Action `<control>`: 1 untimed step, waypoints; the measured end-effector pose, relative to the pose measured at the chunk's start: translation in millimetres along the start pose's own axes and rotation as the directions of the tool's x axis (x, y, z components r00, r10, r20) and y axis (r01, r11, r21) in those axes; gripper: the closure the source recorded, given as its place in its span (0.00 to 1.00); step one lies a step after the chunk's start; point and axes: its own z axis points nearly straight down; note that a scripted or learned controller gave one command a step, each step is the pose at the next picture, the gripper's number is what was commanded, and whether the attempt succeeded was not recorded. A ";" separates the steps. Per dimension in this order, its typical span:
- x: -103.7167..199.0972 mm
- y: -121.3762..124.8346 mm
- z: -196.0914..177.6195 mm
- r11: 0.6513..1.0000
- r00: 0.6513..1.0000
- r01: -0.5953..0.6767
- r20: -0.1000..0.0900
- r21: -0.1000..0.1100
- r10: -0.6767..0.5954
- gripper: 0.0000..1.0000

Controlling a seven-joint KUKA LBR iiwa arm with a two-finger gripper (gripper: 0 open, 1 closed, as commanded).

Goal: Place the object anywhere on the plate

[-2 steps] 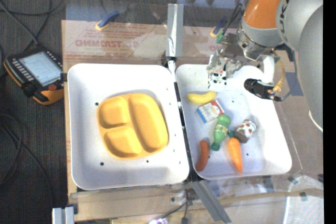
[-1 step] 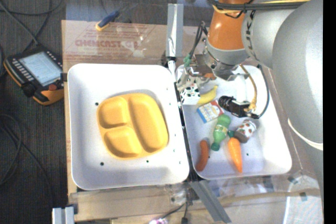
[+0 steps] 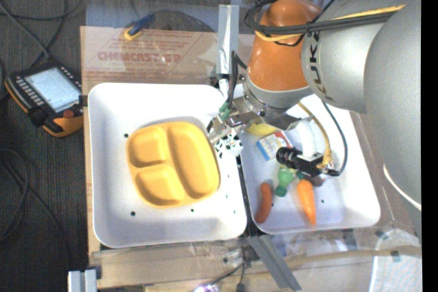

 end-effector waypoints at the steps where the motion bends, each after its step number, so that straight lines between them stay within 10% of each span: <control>1: -0.4 0.0 -0.1 1.000 1.000 -0.001 0.000 0.000 0.001 0.00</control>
